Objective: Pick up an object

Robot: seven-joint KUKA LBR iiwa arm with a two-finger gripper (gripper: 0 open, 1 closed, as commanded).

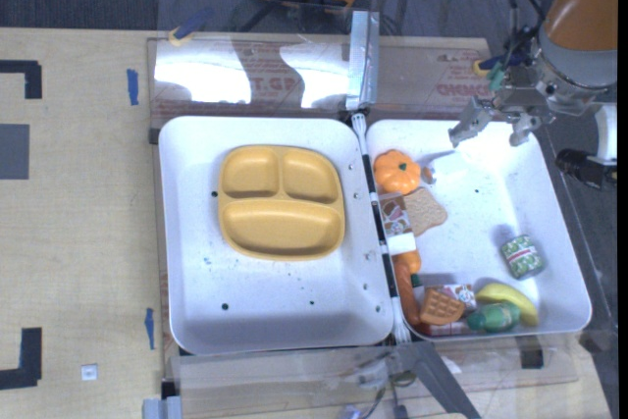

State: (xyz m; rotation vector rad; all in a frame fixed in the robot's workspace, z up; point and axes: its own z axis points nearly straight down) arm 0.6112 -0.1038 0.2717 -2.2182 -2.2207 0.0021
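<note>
Toys crowd the right bin (pixel 549 201), most of them along its left wall and near corner. The gripper (pixel 494 125) hangs over the far edge of that bin, its two fingers spread apart with nothing between them; one fingertip (pixel 461 132) points left and the other (pixel 519 134) points down toward the white floor. The orange band of the arm (pixel 584 10) sits above it at the upper right.

Nearest to the claw is a small orange pumpkin (pixel 398 171), off to its left and a little nearer the camera, against the divider. Just beside the pumpkin lies a slice of toast (pixel 425 209), and next to that a striped packet (pixel 395 216). Farther along the divider a carrot (pixel 404 276) lies lengthwise. In the near corner a waffle (pixel 441 307), a banana (pixel 508 296) and a green vegetable (pixel 493 317) huddle together, touching or nearly so. A green-and-white can (pixel 523 256) lies on its own near the right wall, well apart from the claw.

The left bin (pixel 196 289) holds a yellow divided plate (pixel 282 201), sitting toward its far half.
</note>
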